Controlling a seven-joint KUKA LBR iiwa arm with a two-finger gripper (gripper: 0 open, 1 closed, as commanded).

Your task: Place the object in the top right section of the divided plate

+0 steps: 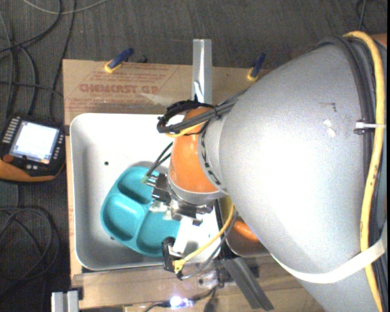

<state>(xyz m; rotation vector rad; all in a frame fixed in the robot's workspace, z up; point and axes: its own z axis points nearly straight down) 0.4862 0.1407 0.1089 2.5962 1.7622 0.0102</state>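
Over the teal divided plate (125, 212) in the left bin (84, 168), my claw (182, 218) hangs.
I cannot tell if it's open, holding anything, or how the object handles.

A single overhead camera looks slantwise down on the white bin (96, 142).

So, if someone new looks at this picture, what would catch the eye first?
The huge grey arm covers most of the right half of the view, with its orange band near the middle. Just below the band, a teal divided plate lies in the left white bin. At the far left, a handheld controller with a lit screen rests on the dark floor.
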